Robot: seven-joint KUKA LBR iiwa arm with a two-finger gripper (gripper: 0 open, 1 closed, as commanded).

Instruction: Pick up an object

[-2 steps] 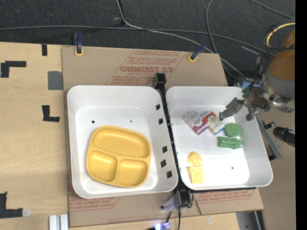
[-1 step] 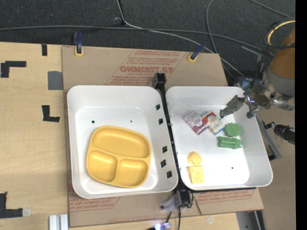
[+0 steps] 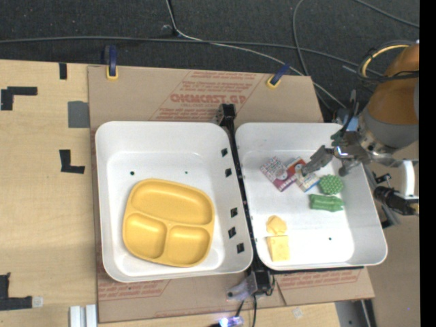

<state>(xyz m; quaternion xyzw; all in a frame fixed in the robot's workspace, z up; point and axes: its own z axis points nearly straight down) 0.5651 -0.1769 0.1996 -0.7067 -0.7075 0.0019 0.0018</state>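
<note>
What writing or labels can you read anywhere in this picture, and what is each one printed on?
"CHEMCAST GP": my best reading of the large red print on the brown paper sheet under the bins; it is blurred.
Smaller red lines above and below it: too blurred to read.
Red print on the sheet's front edge: too small to read.
Patterned packet in the right bin: print unreadable.
</note>
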